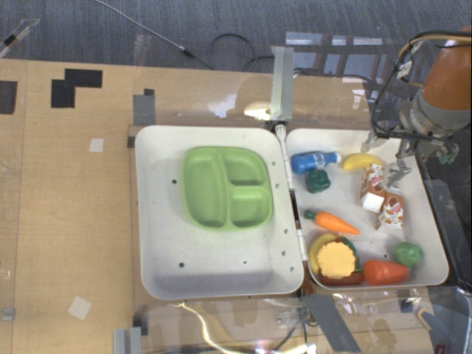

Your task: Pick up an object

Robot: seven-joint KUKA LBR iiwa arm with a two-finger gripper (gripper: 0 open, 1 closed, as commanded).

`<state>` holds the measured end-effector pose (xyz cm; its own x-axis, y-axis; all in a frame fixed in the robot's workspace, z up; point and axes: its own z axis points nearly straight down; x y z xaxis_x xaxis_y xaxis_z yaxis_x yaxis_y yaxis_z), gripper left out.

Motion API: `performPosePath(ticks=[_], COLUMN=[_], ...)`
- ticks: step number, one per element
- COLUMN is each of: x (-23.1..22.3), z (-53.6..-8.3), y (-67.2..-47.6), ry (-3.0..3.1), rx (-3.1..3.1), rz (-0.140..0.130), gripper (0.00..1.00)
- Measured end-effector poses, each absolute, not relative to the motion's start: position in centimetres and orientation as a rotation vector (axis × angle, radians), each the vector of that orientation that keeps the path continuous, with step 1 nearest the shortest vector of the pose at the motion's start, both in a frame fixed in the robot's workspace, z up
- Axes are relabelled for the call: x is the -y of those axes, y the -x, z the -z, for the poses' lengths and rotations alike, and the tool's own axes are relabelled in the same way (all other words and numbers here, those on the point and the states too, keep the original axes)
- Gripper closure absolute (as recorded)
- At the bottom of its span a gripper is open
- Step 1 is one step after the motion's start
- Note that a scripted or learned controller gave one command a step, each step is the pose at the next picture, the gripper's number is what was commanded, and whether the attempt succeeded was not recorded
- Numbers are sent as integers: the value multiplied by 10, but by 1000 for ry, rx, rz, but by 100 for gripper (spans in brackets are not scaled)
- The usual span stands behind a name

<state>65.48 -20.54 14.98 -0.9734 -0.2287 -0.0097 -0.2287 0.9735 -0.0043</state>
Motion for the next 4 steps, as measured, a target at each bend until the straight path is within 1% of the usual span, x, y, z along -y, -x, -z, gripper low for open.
performPosePath(ticks=[1,2,3,4], x=[207,199,202,118], z=[-119,-94,-89,-88], y=[-645,-608,-577,-634], ry=[301,313,81,-51], rx=[-3092,-3104,-3127,-3128], rz=[19,10,-1,-4], gripper=[0,0,0,0])
